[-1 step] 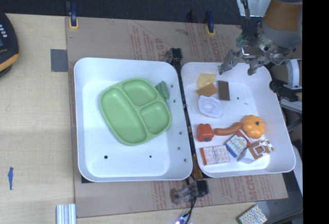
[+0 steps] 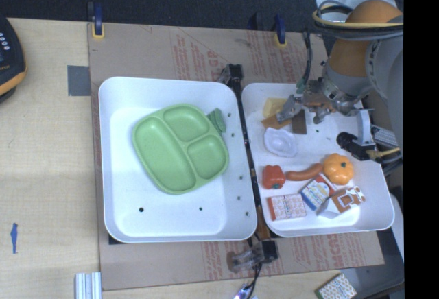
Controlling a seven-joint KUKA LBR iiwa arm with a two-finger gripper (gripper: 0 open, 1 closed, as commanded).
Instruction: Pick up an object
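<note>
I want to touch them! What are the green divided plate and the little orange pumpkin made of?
The green divided plate looks like matte moulded plastic: one even colour, with smooth rounded compartments. The small orange pumpkin seems to be glossy plastic or rubber, a toy probably; it catches a slight shine, but the view is too coarse to be sure.

Two white bins (image 2: 113, 174); one green tray (image 2: 180, 148); one orange pumpkin (image 2: 337, 169); two cartons (image 2: 287, 207).

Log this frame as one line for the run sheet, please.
arm: over right bin | gripper: low at far-left corner, grip unclear | left bin: green divided plate | pick: unconfirmed
</note>
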